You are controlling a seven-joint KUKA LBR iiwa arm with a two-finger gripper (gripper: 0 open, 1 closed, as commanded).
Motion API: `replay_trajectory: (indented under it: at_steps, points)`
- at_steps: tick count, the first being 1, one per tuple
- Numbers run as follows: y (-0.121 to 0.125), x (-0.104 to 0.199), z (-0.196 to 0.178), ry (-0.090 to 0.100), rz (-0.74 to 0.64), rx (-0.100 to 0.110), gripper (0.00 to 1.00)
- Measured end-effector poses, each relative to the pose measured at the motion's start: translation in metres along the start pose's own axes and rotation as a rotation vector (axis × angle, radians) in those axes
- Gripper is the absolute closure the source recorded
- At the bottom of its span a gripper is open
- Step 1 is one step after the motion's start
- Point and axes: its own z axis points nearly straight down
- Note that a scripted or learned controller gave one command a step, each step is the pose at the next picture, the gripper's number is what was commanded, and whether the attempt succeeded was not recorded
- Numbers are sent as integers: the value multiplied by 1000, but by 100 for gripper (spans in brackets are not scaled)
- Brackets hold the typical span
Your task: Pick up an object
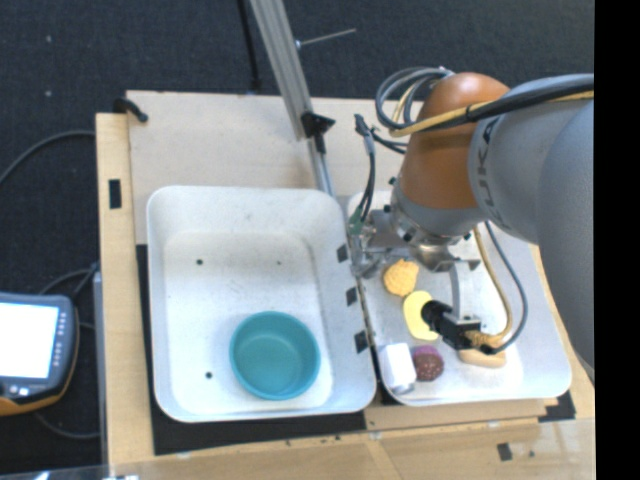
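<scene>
My gripper point(418, 260) hangs low over the back left part of the right bin point(535, 363), under the bulky grey and orange wrist. Just below it in the view lies a round orange piece point(401, 277), touching or nearly touching the gripper's body. A yellow piece point(415, 311) lies right in front of that. Near the bin's front left corner are a white block point(398, 365) and a dark red ball point(429, 365), side by side. The wrist hides much of the right bin's back half.
The left bin point(190, 258) holds a teal bowl point(275, 355) near its front right. A slanted metal rail point(290, 78) rises behind the bins. A tablet point(30, 348) sits off the bench at the left.
</scene>
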Motion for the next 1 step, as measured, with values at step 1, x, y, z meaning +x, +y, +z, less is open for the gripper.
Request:
replay_trajectory:
  at_steps: [1]
  points:
    - [3,44,-1,1,-1,-1,100]
